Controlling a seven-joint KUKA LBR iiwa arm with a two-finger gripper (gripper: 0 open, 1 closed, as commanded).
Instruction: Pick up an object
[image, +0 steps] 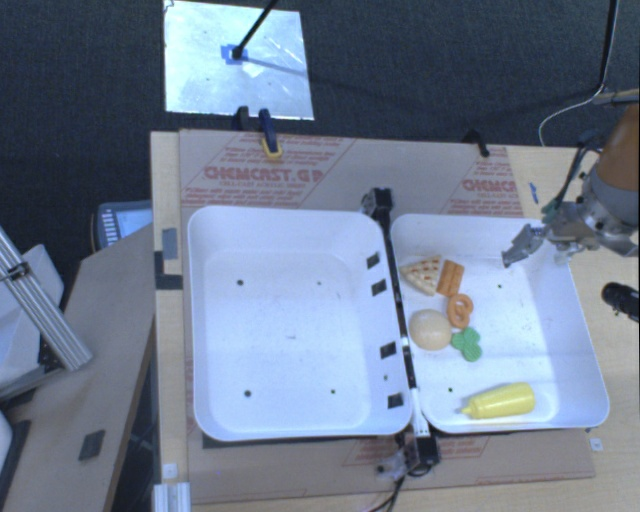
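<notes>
The right bin holds several toy foods. A tan waffle wedge lies beside an orange stick. Below them are an orange ring, a cream egg-shaped ball and a small green piece. A yellow bottle lies near the bin's front wall. My gripper hangs over the right bin's far right part, above bare floor and apart from all the toys. Its grey fingers stand spread apart with nothing between them.
The left bin sits beside the right one, joined by a black clipped seam. Both rest on a cardboard sheet. A metal plate lies behind the bench. A cable loops near the arm.
</notes>
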